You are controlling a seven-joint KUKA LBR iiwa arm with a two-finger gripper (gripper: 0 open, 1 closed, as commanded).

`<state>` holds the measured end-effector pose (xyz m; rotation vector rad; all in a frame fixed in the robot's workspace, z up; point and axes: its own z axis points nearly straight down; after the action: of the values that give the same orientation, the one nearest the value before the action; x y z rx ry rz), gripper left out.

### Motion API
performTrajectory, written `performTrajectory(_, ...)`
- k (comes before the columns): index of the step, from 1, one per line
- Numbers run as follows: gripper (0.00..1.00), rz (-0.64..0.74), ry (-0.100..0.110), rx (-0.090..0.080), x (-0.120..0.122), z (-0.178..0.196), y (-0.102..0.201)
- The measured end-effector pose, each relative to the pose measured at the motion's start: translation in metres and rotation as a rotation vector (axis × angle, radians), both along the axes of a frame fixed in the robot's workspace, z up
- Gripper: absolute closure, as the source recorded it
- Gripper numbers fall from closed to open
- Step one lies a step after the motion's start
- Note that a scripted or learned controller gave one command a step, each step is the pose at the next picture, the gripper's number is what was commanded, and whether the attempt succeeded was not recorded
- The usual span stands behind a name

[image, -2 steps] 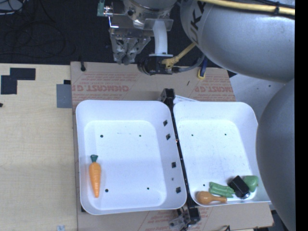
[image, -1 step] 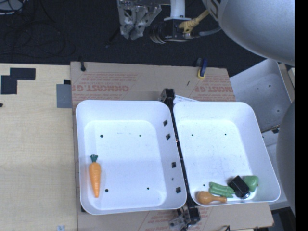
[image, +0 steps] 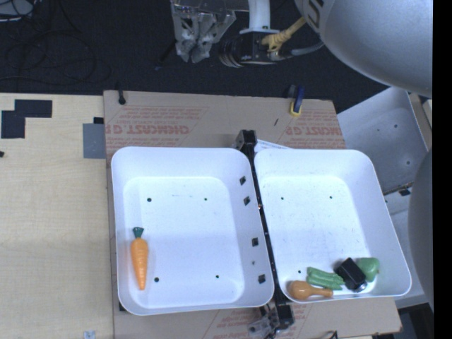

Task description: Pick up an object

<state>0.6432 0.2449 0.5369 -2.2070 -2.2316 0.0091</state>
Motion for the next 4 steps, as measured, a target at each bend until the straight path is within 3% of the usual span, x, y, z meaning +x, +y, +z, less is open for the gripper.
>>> performTrajectory(1, 1.0, -0.01, 0.004, -0.003, 0.0, -0.063, -0.002)
performTrajectory(2, 1.0, -0.005, -0.006, 0.002, 0.0, -0.014, -0.004)
performTrajectory(3, 1.0, -0.003, 0.0, 0.0, 0.001, -0.027, -0.002)
performTrajectory(4, 1.0, -0.013, 0.005, -0.003, 0.001, -0.099, -0.003)
